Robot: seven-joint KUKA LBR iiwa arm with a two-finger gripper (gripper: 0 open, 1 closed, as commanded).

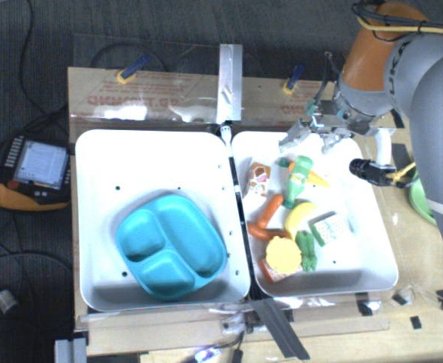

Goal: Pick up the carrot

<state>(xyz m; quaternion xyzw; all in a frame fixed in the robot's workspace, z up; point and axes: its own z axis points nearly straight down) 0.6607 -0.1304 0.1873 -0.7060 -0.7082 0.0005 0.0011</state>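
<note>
Grey two-finger gripper [312,136] hovering over right white bin's [373,225] far edge, fingers spread, gripping nothing. Orange carrot [268,213] lying near bin's left wall, long axis slanting upper-right to lower-left, lower end partly hidden among crowding toy food.

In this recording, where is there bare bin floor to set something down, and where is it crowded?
Free: the left bin floor behind and left of the blue tray, and the right bin along its right wall. Crowded: the right bin's left-centre, where the carrot lies among packed toy foods, gripper above.
</note>
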